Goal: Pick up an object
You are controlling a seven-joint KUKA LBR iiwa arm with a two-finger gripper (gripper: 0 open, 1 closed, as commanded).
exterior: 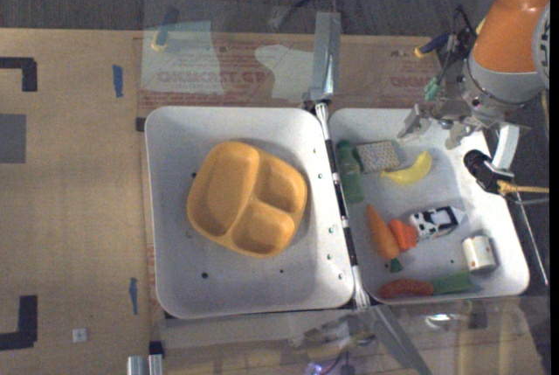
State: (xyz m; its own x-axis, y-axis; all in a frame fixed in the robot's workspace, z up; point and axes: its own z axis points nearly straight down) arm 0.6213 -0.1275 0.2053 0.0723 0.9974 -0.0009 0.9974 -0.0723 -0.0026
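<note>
Fingers (437, 121) look spread, holding nothing, upper right; I fear clipping the bin (515, 273) wall, missing the banana (410, 170).

The two bins (166, 216) look like smooth white plastic with a faint sheen. The divided yellow tray (247, 198) is matt plastic. The counter (70, 190) looks like matt brown cardboard, patched with glossy clear film (188, 59).
</note>
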